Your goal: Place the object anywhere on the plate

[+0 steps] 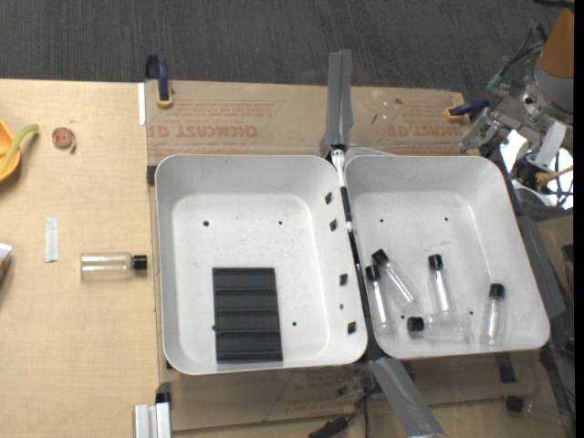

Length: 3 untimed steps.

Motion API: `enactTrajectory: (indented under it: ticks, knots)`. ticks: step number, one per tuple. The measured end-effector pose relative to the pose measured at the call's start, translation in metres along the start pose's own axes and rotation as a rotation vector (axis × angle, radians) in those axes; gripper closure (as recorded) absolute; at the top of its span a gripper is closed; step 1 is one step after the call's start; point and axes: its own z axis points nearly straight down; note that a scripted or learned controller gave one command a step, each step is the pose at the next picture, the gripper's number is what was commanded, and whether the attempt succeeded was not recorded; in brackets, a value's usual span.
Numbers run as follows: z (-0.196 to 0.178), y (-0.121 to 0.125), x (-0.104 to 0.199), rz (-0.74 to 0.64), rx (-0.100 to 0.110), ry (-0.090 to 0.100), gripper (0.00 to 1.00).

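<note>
Vials with black caps lie in the right bin (511, 199), several of them, all clear: two (392, 276) near its left wall, one (439, 283) in the middle, one (494, 313) toward the right, one (433, 327) flat along the front. The dark ribbed plate (246, 314) sits in the left bin (182, 245), at its front. The gripper (520, 135) is up beyond the right bin's far right corner; I cannot tell how its jaws stand. One more vial (113, 264) lies on the wooden bench (73, 354).

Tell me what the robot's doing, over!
Gripper up by right bin's far corner, nothing in it. Clear vials lying in right bin. Black ridged plate in left bin, bare. Path unblocked.
</note>
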Motion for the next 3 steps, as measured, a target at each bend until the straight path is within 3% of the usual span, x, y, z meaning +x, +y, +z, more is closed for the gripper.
enactTrajectory:
  ticks: [1, 2, 3]
  knots:
    - [-0.147, -0.004, -0.027, 0.101, 0.001, 0.0, 0.0]
    - [-0.211, -0.07, -0.064, 0.018, 0.002, 0.0, 0.0]
    - [-0.21, -0.03, 0.008, 0.257, 0.003, -0.002, 0.0]
